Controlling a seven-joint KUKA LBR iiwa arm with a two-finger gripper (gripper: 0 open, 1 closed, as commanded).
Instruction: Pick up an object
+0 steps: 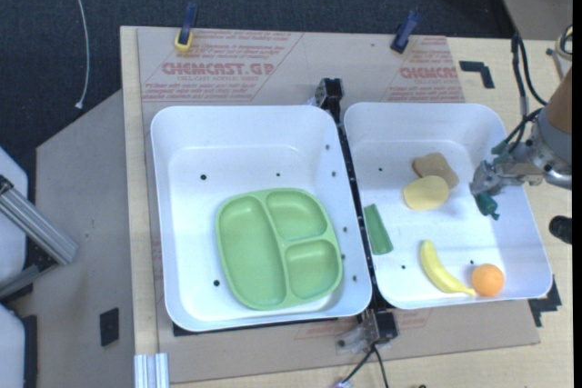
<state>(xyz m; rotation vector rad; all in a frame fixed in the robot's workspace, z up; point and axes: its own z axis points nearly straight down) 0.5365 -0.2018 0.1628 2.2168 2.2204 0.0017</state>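
Note:
The right bin (400, 127) holds a tan lump (436, 166), a pale yellow round piece (426, 194), a green bar (377, 228) by its left wall, a yellow banana (441, 269) and an orange ball (488, 279). My gripper (487, 193) hangs over the right side of this bin, to the right of the tan lump and the yellow piece. Its teal-tipped fingers (491, 205) point down and nothing shows between them.
The left bin (182, 136) carries a green divided plate (277, 245). A black clip (330, 92) sits where the two bins meet at the back. Blue clamps (405, 32) hold the cardboard base at its far edge. Cables run at the right.

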